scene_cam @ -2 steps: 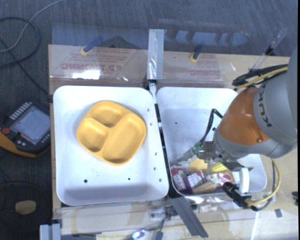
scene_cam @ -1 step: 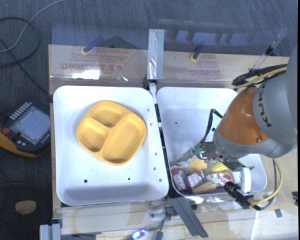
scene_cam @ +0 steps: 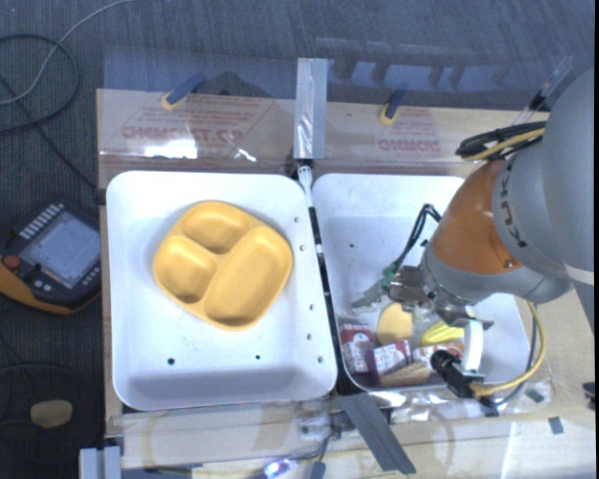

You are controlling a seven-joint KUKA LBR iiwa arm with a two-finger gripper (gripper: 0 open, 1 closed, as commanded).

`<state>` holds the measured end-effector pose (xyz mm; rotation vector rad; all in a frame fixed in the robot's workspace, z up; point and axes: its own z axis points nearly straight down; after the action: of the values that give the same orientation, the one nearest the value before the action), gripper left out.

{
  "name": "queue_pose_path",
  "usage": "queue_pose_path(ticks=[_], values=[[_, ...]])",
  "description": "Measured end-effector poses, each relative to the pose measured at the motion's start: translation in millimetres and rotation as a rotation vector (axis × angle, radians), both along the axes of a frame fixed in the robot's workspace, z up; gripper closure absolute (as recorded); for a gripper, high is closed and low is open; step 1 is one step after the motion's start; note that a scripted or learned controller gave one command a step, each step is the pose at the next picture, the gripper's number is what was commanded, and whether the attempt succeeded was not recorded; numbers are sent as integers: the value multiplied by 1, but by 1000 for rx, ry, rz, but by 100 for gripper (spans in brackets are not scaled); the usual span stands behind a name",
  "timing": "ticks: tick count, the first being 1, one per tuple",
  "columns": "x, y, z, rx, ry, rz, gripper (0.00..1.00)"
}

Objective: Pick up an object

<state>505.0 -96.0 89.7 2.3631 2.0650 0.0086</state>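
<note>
Two white bins sit side by side: a yellow tray (scene_cam: 223, 263) left, the gripper (scene_cam: 411, 302) right, low over a yellow ball (scene_cam: 395, 321); claw state unclear.

A yellow plastic divided plate with three rounded compartments (scene_cam: 223, 263) lies flat, hollows up, in the middle of the left shallow white bin (scene_cam: 130, 367). In the right shallow white bin (scene_cam: 369, 208), near its front wall, a small heap sits close together: a round pale-yellow ball-like object (scene_cam: 395, 321), a dark red printed packet (scene_cam: 359, 352) to its left, a flat red and white wrapper (scene_cam: 397, 355) just below it, and a tan piece (scene_cam: 411, 373) by the front rim. Their edges overlap.
</note>
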Motion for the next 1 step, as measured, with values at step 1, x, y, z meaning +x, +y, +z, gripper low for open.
queue_pose_path(ticks=[1], values=[[-15,-14,1,-7,-13,237,0]])
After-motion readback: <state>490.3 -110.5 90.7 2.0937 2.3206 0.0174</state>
